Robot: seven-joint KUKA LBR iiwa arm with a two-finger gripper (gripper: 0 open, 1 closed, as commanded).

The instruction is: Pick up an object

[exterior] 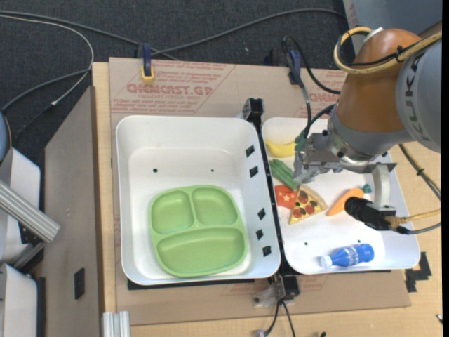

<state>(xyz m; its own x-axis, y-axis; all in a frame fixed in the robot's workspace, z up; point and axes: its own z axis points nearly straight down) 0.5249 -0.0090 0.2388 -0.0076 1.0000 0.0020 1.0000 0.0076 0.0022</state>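
White plastic bins are seen side by side from above; the left bin (133, 188) carries a green three-compartment plastic plate (198, 230); the right bin (351, 243) holds the candidates: a yellow banana-shaped toy (280, 148), a green pepper-like piece (283, 171), a red tomato-like piece (285, 196), a toy pizza slice (307, 205), an orange carrot-shaped toy (346, 200) and a small blue-and-clear plastic bottle (347, 255). The grey arm with its orange band is reached in from the right; the gripper (306, 173) is lowered among the toys, just beside the green piece and above the pizza slice; how far it is parted cannot be told, and nothing is seen held. Risk is judged high in this crowding: neighbouring toys could be nudged aside, a flat slice could be slipped over, or two pieces could be pinched at once.
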